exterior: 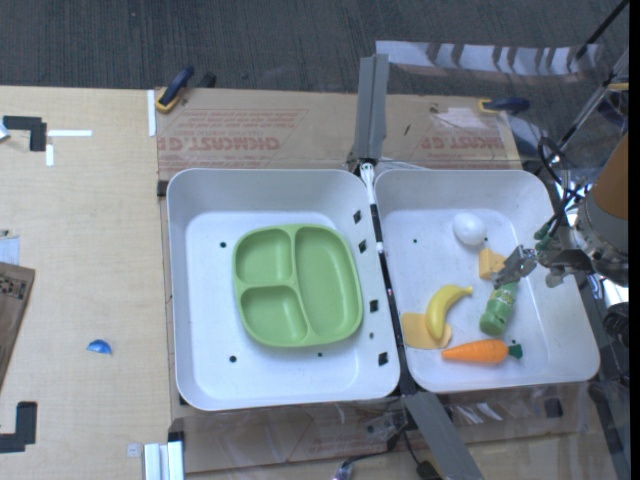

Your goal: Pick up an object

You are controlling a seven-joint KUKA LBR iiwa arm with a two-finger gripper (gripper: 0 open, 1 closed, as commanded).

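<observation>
The right bin [430,203] holds a white egg [469,228], a yellow banana [444,309], an orange carrot with a green top [480,352], a green bottle-shaped toy [498,309], a small yellow-orange piece [490,263] and a flat orange slice [417,330]. My gripper [516,266] reaches in from the right and hangs just above the top end of the green toy, beside the yellow-orange piece. Nothing visibly sits between its fingers.
The left bin [200,268] carries a green divided plate [298,285]. A metal divider [371,108] stands between the bins at the back. Cardboard [255,133] lies behind the bins. Cables and frame parts [575,168] crowd the right side.
</observation>
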